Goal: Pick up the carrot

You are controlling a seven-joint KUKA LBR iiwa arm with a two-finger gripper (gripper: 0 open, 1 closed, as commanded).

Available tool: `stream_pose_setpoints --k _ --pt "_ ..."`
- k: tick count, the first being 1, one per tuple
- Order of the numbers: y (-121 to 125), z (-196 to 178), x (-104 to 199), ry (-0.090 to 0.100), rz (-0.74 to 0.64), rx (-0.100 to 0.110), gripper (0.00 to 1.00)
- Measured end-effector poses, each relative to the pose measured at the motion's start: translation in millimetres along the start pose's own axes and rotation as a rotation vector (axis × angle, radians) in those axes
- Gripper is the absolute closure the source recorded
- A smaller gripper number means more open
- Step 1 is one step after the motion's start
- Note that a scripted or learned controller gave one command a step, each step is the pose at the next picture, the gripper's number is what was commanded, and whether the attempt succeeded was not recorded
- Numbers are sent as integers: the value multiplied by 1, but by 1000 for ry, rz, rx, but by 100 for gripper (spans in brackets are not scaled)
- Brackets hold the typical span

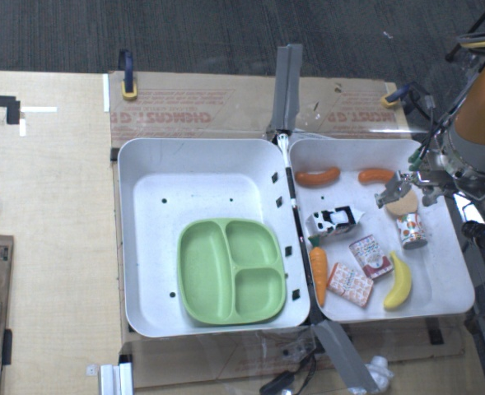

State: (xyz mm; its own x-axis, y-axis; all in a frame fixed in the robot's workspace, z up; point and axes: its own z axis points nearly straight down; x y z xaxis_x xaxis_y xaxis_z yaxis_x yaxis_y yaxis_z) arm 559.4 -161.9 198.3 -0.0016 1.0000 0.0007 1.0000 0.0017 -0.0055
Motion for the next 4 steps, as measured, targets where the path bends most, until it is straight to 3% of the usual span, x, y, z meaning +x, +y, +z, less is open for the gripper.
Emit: stream_pose_setpoints --k 1,2,3,4 --pt "-82 75 34 1 -36 1 0" --pt "-35 102 -23 24 -118 -2 0" --pt "32 78 14 -3 -562 -7 0" --pt "32 71 13 -3 -560 -6 100"
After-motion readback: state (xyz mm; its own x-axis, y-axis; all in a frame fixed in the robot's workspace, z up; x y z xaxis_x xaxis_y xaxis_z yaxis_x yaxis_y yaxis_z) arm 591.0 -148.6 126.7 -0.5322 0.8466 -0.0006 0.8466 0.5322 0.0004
